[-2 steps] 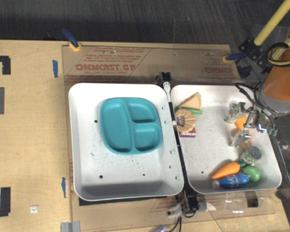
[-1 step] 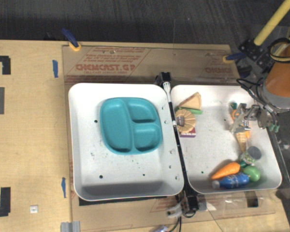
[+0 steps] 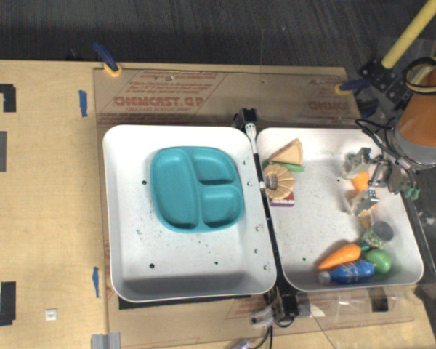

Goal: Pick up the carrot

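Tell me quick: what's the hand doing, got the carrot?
Hand: over the right bin, something orange between its fingers; open or shut cannot be told. The carrot lies by the bin's near edge.

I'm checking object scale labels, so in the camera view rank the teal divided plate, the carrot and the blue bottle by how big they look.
1. teal divided plate, by far the largest.
2 and 3. carrot and blue bottle: they look about alike in length, so I won't rank them.

I count two shallow white bins, left (image 3: 123,217) and right (image 3: 312,231); one teal plastic divided plate (image 3: 196,187); one orange carrot (image 3: 341,254); one blue bottle (image 3: 351,272); one green round piece (image 3: 378,260); one sandwich wedge (image 3: 289,155).
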Robot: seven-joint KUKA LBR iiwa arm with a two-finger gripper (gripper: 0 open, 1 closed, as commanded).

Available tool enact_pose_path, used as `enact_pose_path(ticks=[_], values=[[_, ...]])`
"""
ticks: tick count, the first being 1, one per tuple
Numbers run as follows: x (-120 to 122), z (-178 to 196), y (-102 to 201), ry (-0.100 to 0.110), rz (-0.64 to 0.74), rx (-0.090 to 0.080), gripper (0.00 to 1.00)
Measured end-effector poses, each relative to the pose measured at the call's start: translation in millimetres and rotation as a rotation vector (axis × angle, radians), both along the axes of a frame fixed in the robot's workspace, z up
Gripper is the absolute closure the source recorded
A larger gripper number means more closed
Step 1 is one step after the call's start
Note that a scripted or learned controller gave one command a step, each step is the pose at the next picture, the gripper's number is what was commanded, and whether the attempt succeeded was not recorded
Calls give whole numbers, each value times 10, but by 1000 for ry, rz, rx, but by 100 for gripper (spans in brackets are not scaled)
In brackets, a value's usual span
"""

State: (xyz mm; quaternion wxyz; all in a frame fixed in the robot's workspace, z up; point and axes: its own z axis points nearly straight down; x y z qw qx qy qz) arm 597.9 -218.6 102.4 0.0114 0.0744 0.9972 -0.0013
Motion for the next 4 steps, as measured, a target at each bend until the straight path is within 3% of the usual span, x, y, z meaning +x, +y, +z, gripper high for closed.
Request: enact_pose_path(ticks=[1,2,3,4], values=[[34,129,5,-11,2,-3,100],[31,120,9,-10,2,-2,0],[237,-144,-38,14,77,2,0],[285,10,-33,-2,78,-2,100]])
